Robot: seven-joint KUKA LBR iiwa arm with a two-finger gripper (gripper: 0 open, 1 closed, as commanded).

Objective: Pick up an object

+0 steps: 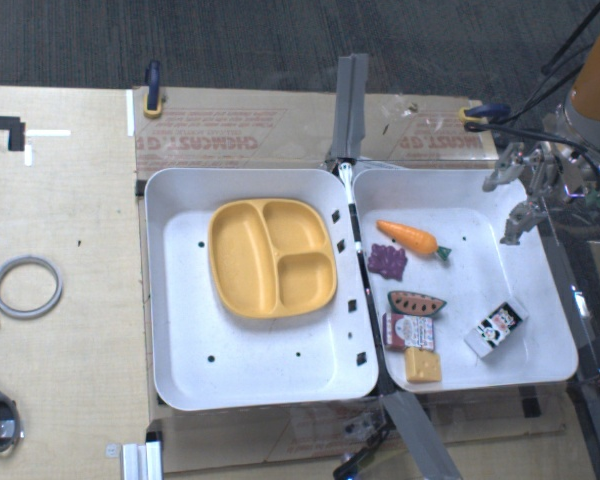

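Camera view: right bin [555,298] has six items, left bin [170,298] one yellow tray [273,258]; tool [515,193] possibly open, unclear.

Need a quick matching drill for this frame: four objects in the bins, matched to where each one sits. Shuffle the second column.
1. yellow plate
2. carrot
3. cheese wedge
4. milk carton

A. right bin, far side, beside the purple grapes
B. right bin, near edge by the divider
C. left bin
D. right bin, toward its right wall

Pairs: 1-C, 2-A, 3-B, 4-D
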